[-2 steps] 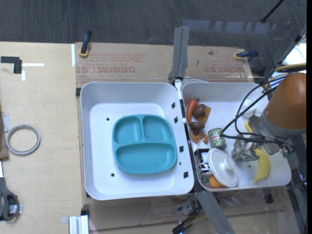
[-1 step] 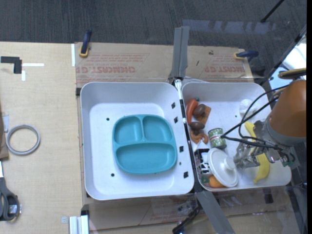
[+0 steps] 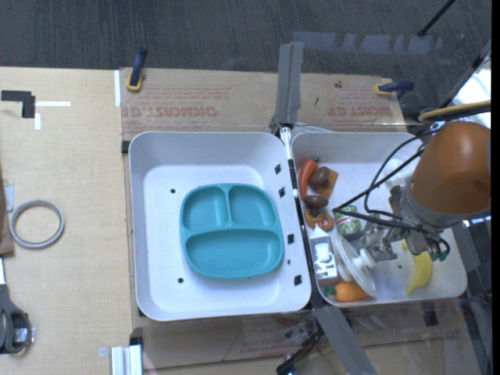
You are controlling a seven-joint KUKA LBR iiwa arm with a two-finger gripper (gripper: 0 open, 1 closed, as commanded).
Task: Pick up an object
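The right bin (image 3: 355, 148) holds a jumble of toy food. Along its left wall lie an orange carrot (image 3: 306, 172), a brown piece (image 3: 320, 180), a dark brown piece (image 3: 315, 202) and a pretzel-like ring (image 3: 320, 220). A green-and-white item (image 3: 348, 226) rests near the middle, and a white card (image 3: 323, 258) lies below it. An orange fruit (image 3: 349, 291) sits at the front edge and a yellow banana (image 3: 422, 273) at the front right. My gripper (image 3: 380, 248) hangs low over the middle of this bin, just above a clear round dish (image 3: 358, 266), left of the banana.
The left bin (image 3: 148, 209) carries a teal divided plate (image 3: 232, 230). A grey tape ring (image 3: 35, 223) lies on the bench at far left, with scissors (image 3: 12, 328) below it. Black cables (image 3: 383, 180) loop from the arm over the right bin.
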